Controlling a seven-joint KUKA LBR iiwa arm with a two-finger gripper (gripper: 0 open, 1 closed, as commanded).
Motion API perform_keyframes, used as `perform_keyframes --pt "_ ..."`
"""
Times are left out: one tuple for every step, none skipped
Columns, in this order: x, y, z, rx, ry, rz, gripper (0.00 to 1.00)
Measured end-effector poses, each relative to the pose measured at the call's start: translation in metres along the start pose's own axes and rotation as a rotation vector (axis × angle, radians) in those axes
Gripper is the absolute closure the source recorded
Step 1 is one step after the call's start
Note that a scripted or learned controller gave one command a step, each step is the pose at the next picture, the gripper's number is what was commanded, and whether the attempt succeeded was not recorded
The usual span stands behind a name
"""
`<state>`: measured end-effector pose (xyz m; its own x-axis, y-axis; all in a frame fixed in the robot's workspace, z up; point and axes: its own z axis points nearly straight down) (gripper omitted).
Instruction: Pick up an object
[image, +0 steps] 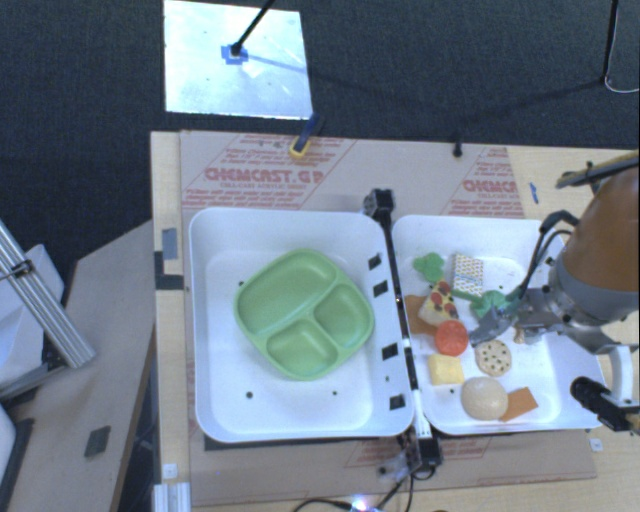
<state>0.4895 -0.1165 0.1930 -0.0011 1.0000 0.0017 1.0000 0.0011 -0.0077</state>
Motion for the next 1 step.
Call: perform_keyframes --pt "0.0 0.0022 -0.0035 -0.008 -0.001 -0.002 0.0"
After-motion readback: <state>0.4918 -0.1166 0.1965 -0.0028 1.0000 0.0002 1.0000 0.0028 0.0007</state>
